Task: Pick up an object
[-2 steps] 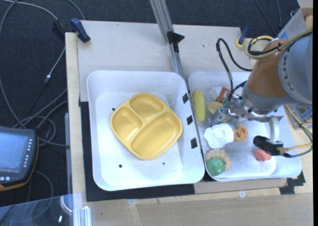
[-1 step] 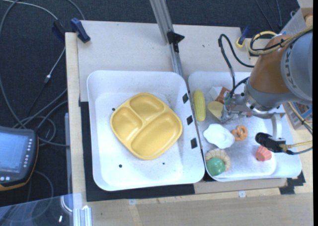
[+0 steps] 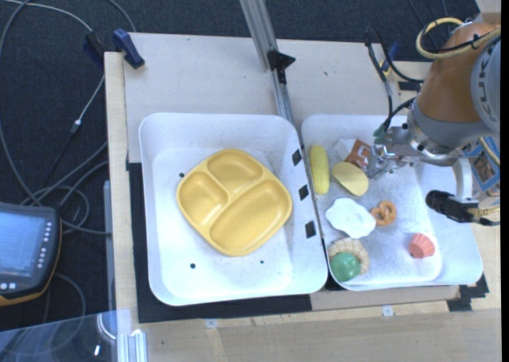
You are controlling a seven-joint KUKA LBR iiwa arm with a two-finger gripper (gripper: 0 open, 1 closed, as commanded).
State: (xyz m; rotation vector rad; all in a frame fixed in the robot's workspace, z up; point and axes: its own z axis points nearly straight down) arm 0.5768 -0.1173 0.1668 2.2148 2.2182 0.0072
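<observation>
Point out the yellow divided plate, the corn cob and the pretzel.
yellow divided plate (image 3: 234, 201): camera view, on the ridge where its three compartments meet.
corn cob (image 3: 319, 169): camera view, middle of the cob, by the right bin's left wall.
pretzel (image 3: 384, 212): camera view, on its brown loop.

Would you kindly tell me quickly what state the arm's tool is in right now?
Tool: cannot be told whether open or closed; it sits low in the right bin, near the pale yellow piece.
</observation>
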